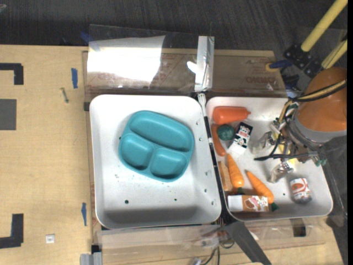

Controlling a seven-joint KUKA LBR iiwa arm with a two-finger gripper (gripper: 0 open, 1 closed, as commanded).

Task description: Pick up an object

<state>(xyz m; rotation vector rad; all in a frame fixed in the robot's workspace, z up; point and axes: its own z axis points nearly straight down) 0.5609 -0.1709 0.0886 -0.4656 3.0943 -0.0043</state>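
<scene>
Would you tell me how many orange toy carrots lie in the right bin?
2: one orange toy carrot by the bin's left wall, another right of it. The arm may hide more.

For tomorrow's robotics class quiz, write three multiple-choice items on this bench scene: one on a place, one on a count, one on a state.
1. Where does the teal divided tray lie?
A. left bin
B. right bin
C. on the bench

2. How many carrots lie in the right bin?
A. none
B. two
C. five

3. How does the small can rest?
A. stacked on the tray
B. hanging from the arm
C. on the bin floor

Answers: 1 A, it sits inside the left bin. 2 B, one carrot beside another carrot. 3 C, it lies near the bin's lower right corner.
</scene>
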